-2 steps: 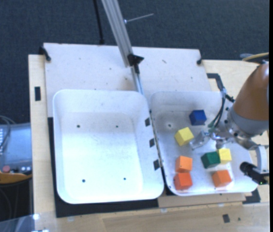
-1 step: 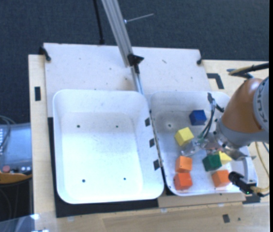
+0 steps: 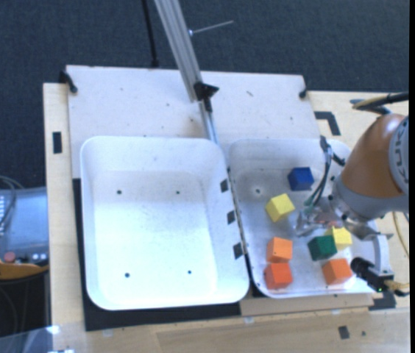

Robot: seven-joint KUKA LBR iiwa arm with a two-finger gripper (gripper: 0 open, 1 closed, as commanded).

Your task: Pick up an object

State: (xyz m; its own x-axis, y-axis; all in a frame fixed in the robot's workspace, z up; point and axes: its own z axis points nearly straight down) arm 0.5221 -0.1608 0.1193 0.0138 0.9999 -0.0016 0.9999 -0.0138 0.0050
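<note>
Two shallow white bins sit side by side on the worktop [image 3: 57, 197]; the left bin [image 3: 156, 149] is bare, the right bin [image 3: 266, 157] holds seven small blocks. The grey and orange arm [image 3: 377, 164] reaches in, its gripper [image 3: 316, 223] over the green block [image 3: 322, 247], beside a small yellow block [image 3: 342, 236]; whether the jaws are apart cannot be told. Blocks look light, stiff, best pinched across flat sides. Nearby lie a larger yellow block [image 3: 279, 207], a blue block [image 3: 300, 177] and three orange blocks [image 3: 279, 249], crowding any approach.
</note>
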